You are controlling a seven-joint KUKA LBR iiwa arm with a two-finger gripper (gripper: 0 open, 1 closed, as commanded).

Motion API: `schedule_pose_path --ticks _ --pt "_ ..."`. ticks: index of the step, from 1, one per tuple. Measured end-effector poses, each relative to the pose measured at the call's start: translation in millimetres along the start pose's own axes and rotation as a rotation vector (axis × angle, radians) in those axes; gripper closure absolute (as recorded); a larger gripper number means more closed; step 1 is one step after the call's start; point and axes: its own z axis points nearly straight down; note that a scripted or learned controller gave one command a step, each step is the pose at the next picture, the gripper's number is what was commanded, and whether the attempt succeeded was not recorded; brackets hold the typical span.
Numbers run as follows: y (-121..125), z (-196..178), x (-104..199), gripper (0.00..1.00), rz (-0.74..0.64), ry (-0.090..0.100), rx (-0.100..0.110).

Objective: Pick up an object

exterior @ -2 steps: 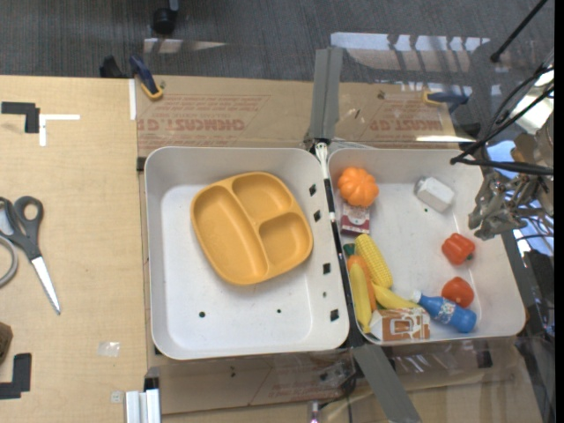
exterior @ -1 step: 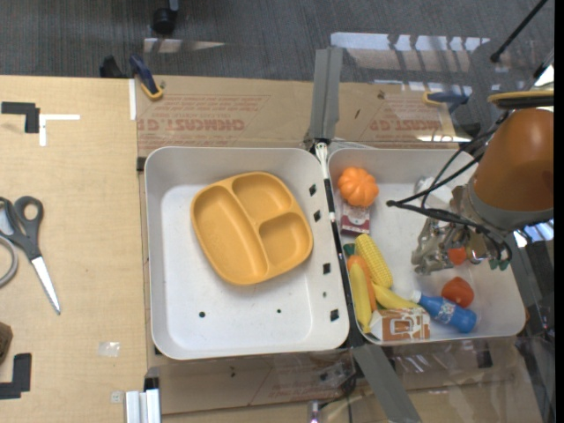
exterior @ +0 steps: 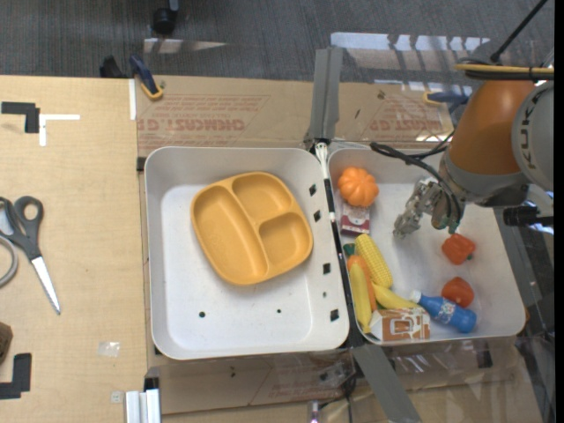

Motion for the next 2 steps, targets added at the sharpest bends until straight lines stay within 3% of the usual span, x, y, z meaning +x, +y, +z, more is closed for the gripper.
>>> schedule_pose_path --ticks 1,2 --pt "51 0 -15 1.0 0.067 0.0 -0.001" --pt "38 -181 62 1.0 0.104 0.006 0.002"
